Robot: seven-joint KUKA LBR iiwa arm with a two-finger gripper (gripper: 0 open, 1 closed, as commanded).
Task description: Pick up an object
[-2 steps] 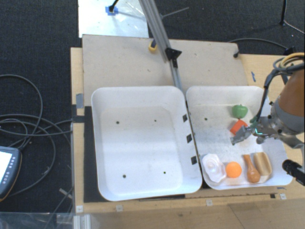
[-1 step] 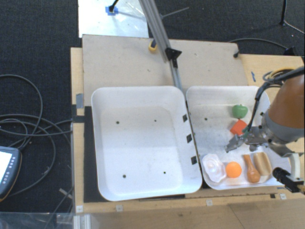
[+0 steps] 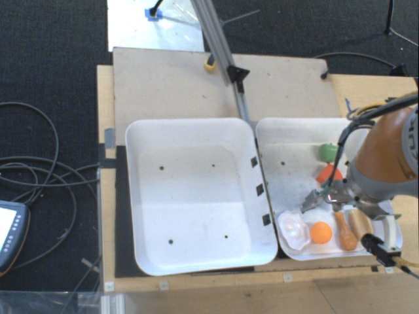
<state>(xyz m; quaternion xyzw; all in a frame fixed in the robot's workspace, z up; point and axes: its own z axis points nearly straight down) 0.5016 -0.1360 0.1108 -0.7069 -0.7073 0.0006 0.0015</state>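
At the far left, on the dark floor, a tablet-like screen [image 3: 8, 233] lies beside loose grey cables [image 3: 46, 169]. The wooden bench [image 3: 196, 84] begins next, and on it the left bin [image 3: 141, 142] sits as a wide, shallow white tray with a few small dark specks on its floor. A grey metal pole [image 3: 213, 28] slants down from the top of the view and ends at the seam where the two bins meet, where small black clips [image 3: 259, 189] line the shared edge.

The right bin [image 3: 288, 133] holds all the objects. At its near edge lies a clear plastic piece [image 3: 292, 229], and just beside it to the right an orange ball [image 3: 320, 233]. Farther back, a green object [image 3: 328, 152] rests near the middle of the bin, with a red-orange object [image 3: 327, 173] just in front of it. Right of the ball a brown-orange elongated object [image 3: 344, 233] lies touching a tan one [image 3: 361, 222].

The gripper [image 3: 314, 201] hangs over the bin floor between the red-orange object and the ball, its metal fingers pointing left; nothing shows between them, and whether they are spread or closed cannot be told. The arm [image 3: 389, 156], orange above grey, covers the bin's right side and hides what lies beneath it.
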